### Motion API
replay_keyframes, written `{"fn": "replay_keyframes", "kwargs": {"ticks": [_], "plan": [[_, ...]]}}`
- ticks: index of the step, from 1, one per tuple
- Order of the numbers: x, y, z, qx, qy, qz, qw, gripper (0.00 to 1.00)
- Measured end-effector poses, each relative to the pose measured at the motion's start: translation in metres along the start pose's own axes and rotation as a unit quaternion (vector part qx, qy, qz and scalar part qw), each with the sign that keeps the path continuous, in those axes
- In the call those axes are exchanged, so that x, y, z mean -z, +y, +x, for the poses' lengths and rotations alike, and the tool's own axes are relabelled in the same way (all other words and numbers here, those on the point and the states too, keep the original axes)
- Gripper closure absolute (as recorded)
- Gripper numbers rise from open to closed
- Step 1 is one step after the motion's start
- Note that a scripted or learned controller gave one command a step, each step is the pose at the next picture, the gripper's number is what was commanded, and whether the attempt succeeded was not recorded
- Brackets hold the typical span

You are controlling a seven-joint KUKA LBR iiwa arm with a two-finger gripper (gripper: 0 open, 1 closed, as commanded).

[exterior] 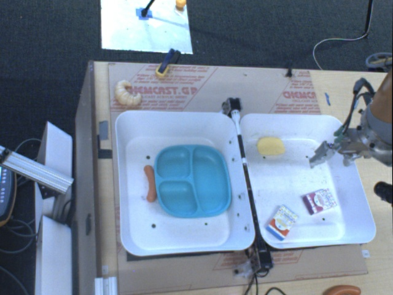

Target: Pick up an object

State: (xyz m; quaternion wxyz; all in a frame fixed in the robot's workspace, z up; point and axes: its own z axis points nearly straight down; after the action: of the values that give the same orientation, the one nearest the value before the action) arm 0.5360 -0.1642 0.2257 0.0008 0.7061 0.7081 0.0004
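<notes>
- Two white bins: left bin (132, 183), right bin (350, 220).
- Left bin: one blue tray (192, 180), one sausage (150, 184) at its nine o'clock.
- Right bin: one yellow lump (271, 145) at eleven o'clock, two small packets (282, 221) (319, 201) at six.
- End effector (324, 153) over the right bin at three o'clock; grip state cannot be told.

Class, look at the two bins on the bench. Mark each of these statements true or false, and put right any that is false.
1. The blue tray lies in the left bin. True.
2. The sausage lies inside the tray. False: it lies on the bin floor, just left of the tray.
3. The yellow lump lies in the right bin. True.
4. The pincer holds the red packet. False: the packet lies flat on the bin floor, apart from the pincer.
5. The two packets lie stacked. False: the orange packet lies left of the red one, apart.
</notes>
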Motion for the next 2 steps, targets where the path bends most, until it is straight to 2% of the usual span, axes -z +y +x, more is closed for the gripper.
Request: {"fn": "replay_keyframes", "kwargs": {"ticks": [1,2], "plan": [[-0.095,0.038,0.058,0.000,0.001,0.002,1.0000,0.00],[-0.142,0.008,0.010,-0.001,0.000,0.001,1.0000,0.00]]}}
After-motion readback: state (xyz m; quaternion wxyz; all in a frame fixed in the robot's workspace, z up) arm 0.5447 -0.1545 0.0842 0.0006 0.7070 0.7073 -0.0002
